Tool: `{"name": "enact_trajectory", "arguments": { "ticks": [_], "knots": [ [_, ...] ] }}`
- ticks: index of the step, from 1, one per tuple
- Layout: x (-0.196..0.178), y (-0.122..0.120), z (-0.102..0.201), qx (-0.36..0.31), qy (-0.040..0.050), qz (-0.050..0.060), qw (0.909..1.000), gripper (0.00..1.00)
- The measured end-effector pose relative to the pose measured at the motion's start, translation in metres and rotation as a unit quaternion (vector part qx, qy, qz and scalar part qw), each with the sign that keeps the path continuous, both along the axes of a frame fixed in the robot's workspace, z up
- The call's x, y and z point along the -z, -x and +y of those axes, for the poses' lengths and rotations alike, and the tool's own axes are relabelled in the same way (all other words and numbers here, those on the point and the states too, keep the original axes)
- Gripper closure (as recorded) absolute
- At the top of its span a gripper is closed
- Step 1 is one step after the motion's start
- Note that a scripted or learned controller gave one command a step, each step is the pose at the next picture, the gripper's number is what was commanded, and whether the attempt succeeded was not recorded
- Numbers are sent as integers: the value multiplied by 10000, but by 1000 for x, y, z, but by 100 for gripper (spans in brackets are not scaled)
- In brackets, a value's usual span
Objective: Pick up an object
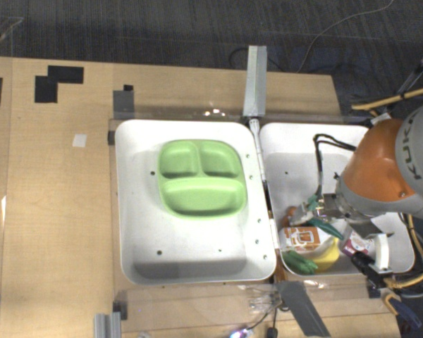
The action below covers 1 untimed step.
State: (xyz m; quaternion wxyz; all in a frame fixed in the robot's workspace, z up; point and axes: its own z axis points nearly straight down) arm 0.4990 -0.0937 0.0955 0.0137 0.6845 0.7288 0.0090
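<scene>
A cluster of small objects lies in the front part of the right bin (296, 153). It holds a white and orange packet (301, 239), a yellow banana (328, 256), a green item (300, 264) and a purple and white wrapper (357, 245). A small brown item (294, 212) sits just behind the packet. My gripper (323, 214) hangs low over the back of this cluster, right above the packet and banana, below the arm's orange band (377, 167). The arm hides the parts of the objects beneath it.
The left bin (137, 245) holds a green divided plate (199, 176) near its middle. A grey metal post (255, 83) stands behind the wall between the two bins. Black cables run along the arm at the right bin's right side.
</scene>
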Motion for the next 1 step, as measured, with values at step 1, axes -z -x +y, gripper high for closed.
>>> {"name": "enact_trajectory", "arguments": {
  "ticks": [1],
  "knots": [
    [1, 2, -5, 125, -41, 8, 9999, 0]
  ]
}}
